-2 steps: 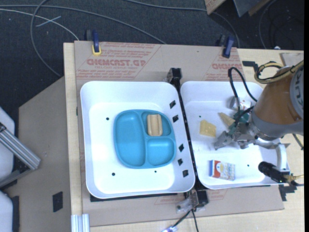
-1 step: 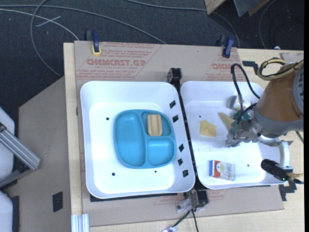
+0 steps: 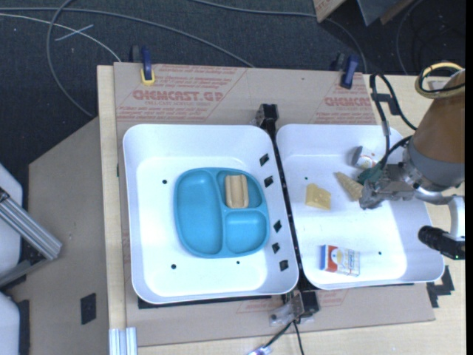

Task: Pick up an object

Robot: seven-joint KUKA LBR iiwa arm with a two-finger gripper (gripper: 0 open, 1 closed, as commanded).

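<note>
1. Bench (image 3: 185,87): carries two shallow white bins side by side, the left bin (image 3: 148,198) and the right bin (image 3: 392,265).
2. Arm (image 3: 443,139): reaches in from the right, wrist bent down over the upper middle of the right bin. It sits low, close to the bin floor.
3. Blue divided tray (image 3: 199,220): lies in the left bin, with a tan block (image 3: 236,191) in its upper right compartment. Well apart from the arm.
4. Gripper (image 3: 367,191): tip is down among small items. Whether it is spread or closed I cannot tell; dark clutter hides it.
5. Candidate objects in the right bin: yellow wedge (image 3: 318,197) just left of the gripper; tan piece (image 3: 347,182) touching or just beside the tip; small grey item (image 3: 356,154) above it; red, white and blue packet (image 3: 339,259) near the front wall.
6. Risk, my judgement: the flat tan piece may slide away rather than seat, so a closing could catch nothing, or nudge the yellow wedge aside.
</note>
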